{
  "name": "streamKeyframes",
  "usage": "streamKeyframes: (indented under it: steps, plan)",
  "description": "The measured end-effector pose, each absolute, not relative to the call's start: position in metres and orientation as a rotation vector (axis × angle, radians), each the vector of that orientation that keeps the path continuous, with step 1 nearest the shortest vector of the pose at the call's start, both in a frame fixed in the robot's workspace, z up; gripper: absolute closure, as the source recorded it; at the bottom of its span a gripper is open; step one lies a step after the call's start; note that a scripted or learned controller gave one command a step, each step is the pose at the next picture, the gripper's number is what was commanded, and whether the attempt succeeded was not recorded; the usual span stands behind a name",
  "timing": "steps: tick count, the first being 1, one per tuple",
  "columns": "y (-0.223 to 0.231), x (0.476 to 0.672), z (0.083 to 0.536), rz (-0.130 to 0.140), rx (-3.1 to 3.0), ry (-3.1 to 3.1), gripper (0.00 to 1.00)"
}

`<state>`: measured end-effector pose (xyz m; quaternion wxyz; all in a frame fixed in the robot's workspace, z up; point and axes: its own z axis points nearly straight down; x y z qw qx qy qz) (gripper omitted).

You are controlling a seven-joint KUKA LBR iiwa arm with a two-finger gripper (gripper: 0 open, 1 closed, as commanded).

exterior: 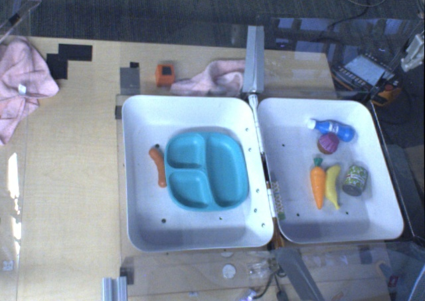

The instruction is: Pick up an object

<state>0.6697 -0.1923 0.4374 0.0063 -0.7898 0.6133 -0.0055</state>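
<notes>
The jaws' state cannot be told. In the right-hand shallow white bin (372,226), the orange plastic carrot (318,187), yellow plastic banana (333,185) and green-labelled tin can (354,179) huddle at four o'clock, touching or nearly. Closing there could pinch two together or nudge one aside; the blue bottle (334,129) and purple round toy (328,143) at one o'clock also touch.
</notes>
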Motion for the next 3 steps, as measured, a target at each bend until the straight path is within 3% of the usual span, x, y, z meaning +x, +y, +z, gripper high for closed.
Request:
streamKeyframes:
  steps: [2, 3]
  plan:
    - [-0.190, 0.674, 0.462, -0.041, -2.450, 1.911, 1.00]
    - [-0.181, 0.671, 0.416, -0.031, -3.067, 0.649, 1.00]
